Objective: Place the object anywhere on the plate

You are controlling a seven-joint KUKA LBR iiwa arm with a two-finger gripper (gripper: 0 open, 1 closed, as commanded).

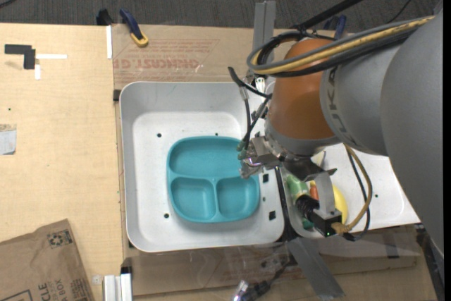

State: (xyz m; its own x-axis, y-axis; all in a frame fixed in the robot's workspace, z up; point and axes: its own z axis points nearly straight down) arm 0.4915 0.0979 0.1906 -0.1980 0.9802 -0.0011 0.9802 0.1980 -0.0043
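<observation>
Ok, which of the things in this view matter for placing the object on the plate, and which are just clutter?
Job:
- teal divided plate in the left bin
- gripper at the plate's right edge

Lying about:
- blue-and-yellow clamp
- cardboard box
- yellow and green items in the right bin

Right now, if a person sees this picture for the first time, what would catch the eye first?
The big grey arm with its orange band dominates the right side, reaching over the bins. Next comes the turquoise divided plate in the left white bin. Something yellow peeks out beneath the arm in the right bin.
</observation>
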